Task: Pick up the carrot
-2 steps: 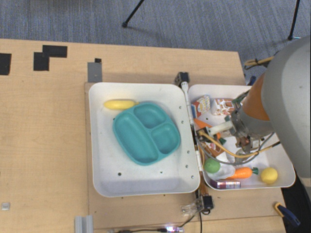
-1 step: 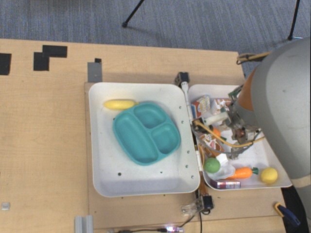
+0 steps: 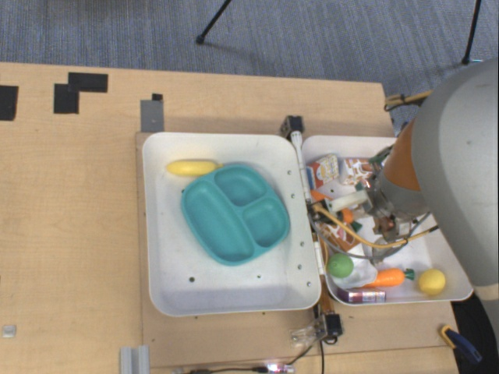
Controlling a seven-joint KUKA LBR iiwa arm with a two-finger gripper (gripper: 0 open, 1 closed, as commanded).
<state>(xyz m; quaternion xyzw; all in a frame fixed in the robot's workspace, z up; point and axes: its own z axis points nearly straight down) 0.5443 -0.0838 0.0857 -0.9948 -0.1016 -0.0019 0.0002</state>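
The carrot [image 3: 390, 277] lies in the right bin [image 3: 460, 291], near its front wall, between a green ball [image 3: 340, 266] and a yellow ball [image 3: 431, 281]. The gripper [image 3: 383, 226] hangs just behind the carrot, over clutter; whether it is spread or pressed together cannot be told.

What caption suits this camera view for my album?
Grey arm reaching into the cluttered right bin, where a carrot lies.

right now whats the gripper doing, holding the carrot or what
Gripper: over the right bin, its grip cannot be told. The carrot lies in the bin, not held.
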